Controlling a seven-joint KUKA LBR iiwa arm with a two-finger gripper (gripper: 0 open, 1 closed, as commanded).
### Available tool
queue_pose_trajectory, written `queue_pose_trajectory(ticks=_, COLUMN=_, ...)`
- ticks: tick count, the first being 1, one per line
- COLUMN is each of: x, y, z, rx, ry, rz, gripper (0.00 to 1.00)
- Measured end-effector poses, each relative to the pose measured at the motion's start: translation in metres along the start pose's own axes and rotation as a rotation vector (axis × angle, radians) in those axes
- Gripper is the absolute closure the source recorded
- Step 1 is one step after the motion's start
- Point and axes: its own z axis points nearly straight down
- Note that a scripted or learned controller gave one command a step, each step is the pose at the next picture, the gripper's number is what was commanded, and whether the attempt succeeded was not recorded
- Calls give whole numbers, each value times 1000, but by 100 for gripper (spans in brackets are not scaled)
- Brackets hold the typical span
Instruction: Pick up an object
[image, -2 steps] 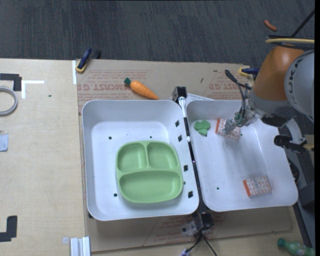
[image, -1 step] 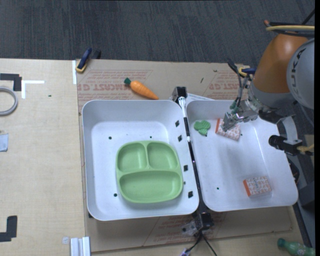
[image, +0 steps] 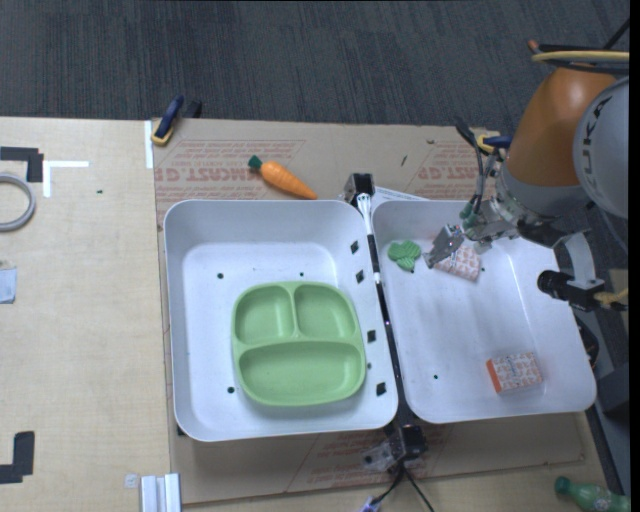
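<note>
Tray (image: 298, 343): smooth green plastic, three compartments.
Carton (image: 515, 372): small printed box.
Jaws (image: 447, 250): metal; state cannot be told.

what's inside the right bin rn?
In the right bin: a small green object near the back-left corner, a patterned packet under the gripper, and a small box near the front right. The arm covers the bin's back-right corner, so anything there is hidden.
</note>
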Motion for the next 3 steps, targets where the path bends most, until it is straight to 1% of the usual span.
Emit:
queue_pose_trajectory(ticks=1, x=-23, y=-9, z=74, rx=-6, ry=-3, rz=-29, gripper=0)
queue_pose_trajectory(ticks=2, x=-12, y=49, z=73, rx=-10, ry=-6, rz=51, gripper=0)
queue_pose_trajectory(ticks=3, x=-13, y=50, z=62, rx=-13, ry=-10, rz=48, gripper=100)
